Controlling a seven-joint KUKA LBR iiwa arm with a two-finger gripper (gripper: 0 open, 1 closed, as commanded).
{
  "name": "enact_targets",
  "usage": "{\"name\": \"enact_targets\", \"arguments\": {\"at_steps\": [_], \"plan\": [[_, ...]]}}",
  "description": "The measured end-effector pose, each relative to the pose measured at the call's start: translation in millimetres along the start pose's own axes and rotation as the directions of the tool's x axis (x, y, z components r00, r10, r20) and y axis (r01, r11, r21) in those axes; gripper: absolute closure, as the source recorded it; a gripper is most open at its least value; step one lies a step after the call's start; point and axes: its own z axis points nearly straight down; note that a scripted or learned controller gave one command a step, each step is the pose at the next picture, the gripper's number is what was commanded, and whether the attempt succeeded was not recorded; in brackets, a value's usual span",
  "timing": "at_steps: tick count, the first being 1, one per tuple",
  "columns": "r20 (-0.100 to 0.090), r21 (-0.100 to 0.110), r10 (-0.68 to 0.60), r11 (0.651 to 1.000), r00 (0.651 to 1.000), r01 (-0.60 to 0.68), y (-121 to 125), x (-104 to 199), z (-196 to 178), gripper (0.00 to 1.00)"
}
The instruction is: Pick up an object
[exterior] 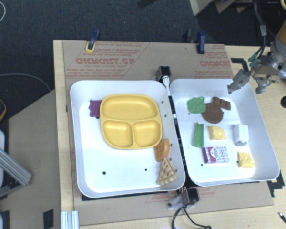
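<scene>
Several small items crowd the right white bin (257, 109); the hand (239, 83), apparently spread and empty above the far rim, may snag neighbours.

Red print "CHEMCAST G.P" reads on the brown board (109, 56) under the bins, well left of the gripper (250, 80) and slightly farther back. Same red print repeats on the board's right part (212, 63), just left of the gripper, partly cut off by the right bin (262, 123); only "CHEMCAST" legible there. Smaller red lines above and below both prints, too small to read. Small purple-and-white packet (215, 154) in the right bin, nearer the camera than the gripper and a bit left, carries label print, blurred, unreadable. More faint red print along the board's front edge (157, 198), unreadable.
</scene>
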Motion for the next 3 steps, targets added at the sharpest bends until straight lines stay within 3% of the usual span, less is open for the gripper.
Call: {"name": "enact_targets", "arguments": {"at_steps": [1,3], "plan": [[0.002,-0.011,-0.002,1.000,1.000,0.002,2.0,0.1,-6.2,0.00],[0.000,-0.003,-0.002,1.000,1.000,0.002,-9.2,13.5,112.3,0.00]]}}
